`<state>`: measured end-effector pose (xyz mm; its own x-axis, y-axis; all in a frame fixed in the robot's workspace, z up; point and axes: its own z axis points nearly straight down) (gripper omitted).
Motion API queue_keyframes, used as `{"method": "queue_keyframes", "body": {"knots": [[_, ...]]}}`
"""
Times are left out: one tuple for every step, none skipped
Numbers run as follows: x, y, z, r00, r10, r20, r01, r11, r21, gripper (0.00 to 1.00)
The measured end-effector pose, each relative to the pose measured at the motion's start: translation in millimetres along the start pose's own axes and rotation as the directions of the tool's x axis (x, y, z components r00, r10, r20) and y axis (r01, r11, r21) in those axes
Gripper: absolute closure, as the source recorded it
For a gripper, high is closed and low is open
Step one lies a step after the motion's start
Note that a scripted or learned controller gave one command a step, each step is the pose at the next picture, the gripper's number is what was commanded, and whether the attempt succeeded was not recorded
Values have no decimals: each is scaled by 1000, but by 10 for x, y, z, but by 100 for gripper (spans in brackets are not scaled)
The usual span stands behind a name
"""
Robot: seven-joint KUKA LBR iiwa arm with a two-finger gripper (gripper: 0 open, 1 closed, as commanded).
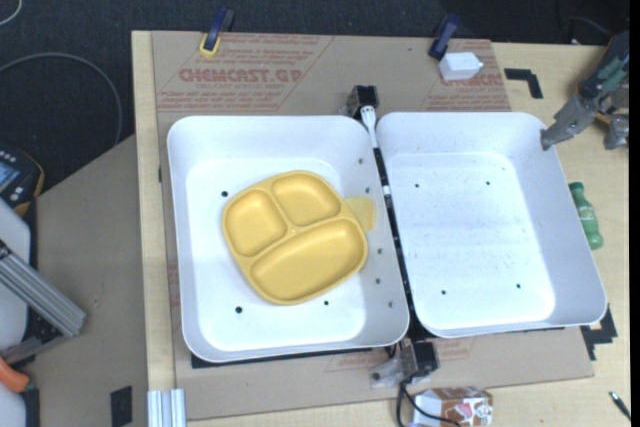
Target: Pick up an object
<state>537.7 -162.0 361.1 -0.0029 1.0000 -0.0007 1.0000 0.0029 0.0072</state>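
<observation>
A yellow plate (293,235) with three compartments lies in the left bin (195,150), a little right of the bin's middle. A pale yellow flat piece (363,212) pokes out from under the plate's right edge. My gripper (582,137) hangs at the far right, above the back right corner of the right bin (470,225). Its fingers stand apart, open, with nothing between them. It is far from the plate.
A small green object (586,215) lies on the bench just outside the right bin's right wall. A white block (460,66) and two clamps (213,33) sit at the back of the board. Cables and a connector (364,101) run between the bins.
</observation>
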Motion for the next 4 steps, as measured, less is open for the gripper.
{"method": "queue_keyframes", "body": {"knots": [[728, -462, -928, 1000, -6, -1, 6, 1000, -6, 0], [1235, -568, -1551, 1000, -4, -1, 4, 1000, -3, 0], [1207, -558, -1620, 1000, 1, 1, -1, 1000, 0, 100], [1418, -581, -611, 1000, 1, -1, -1, 1000, 16, 100]]}}
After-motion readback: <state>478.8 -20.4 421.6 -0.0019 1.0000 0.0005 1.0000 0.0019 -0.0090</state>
